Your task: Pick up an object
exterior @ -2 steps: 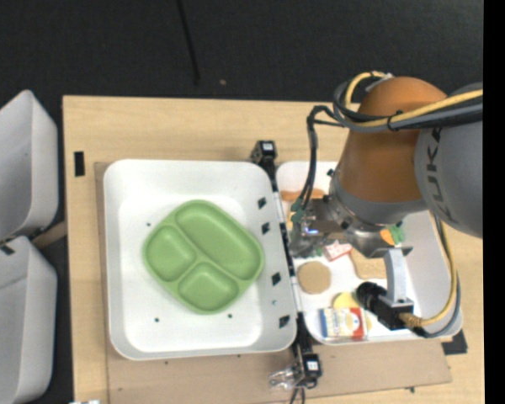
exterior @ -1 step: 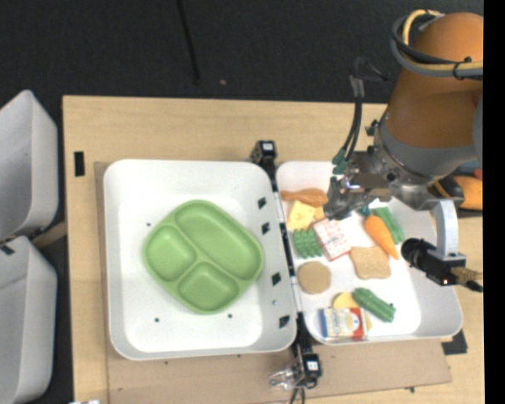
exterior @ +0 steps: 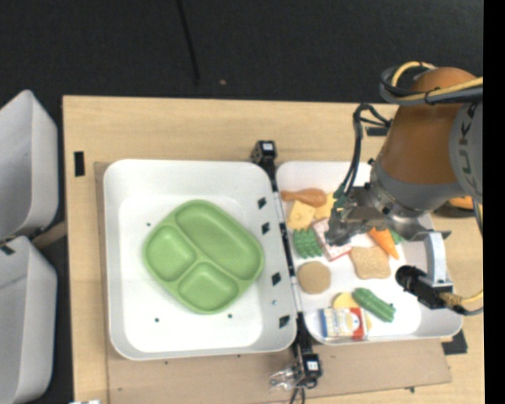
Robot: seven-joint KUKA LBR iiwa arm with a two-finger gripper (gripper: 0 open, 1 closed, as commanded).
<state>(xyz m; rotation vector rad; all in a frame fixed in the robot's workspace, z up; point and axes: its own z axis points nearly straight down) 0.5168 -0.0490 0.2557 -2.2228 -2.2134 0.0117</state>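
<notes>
Two bins: left holds green plate; right food; tool state unclear.

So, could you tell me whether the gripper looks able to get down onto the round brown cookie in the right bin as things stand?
Probably yes. The round brown cookie lies flat with its top uncovered, and the gripper hangs just above and beside it. The green broccoli piece and the slice of toast sit close, so room for the fingers looks tight.

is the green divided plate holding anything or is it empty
Empty. The green plate lies flat in the left bin, and all three compartments show bare green; the toy food sits in the right bin.
</notes>
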